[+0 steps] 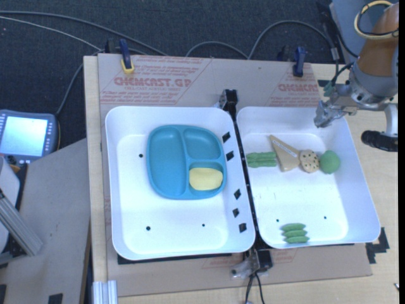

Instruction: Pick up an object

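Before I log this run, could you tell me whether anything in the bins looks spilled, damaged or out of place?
Nothing stands out. The blue divided plate sits flat in the left white bin holding a yellow piece; the green items lie loose in the right.

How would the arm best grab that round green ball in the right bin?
Probably from straight above, jaws closing across the middle of the round green ball. Being round, it offers no better side, but the spotted tan piece sits against its left, so the jaws would best straddle it near-to-far, where the white bin floor looks bare.
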`<state>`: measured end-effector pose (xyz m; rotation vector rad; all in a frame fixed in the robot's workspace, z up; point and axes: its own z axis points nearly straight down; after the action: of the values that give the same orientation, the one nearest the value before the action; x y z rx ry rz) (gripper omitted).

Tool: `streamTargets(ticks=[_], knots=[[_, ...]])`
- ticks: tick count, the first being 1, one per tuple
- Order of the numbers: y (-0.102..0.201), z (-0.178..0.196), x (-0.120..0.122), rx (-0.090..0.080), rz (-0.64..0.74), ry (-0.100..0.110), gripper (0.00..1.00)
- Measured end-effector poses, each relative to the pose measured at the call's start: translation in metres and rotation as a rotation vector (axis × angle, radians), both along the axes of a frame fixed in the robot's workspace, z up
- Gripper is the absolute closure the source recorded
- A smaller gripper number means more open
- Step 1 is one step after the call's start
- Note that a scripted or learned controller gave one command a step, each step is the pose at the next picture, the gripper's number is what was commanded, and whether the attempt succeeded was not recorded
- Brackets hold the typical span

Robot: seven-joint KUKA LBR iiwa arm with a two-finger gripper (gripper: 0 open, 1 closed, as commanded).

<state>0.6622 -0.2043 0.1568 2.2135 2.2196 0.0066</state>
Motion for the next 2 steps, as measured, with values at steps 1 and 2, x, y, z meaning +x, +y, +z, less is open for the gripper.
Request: streamTargets(ticks=[1, 2], knots=[[0.0, 0.054, 0.002, 0.0, -0.001, 0.0, 1.0], [0.043, 0.063, -0.012, 0.003, 0.001, 0.009, 1.0]])
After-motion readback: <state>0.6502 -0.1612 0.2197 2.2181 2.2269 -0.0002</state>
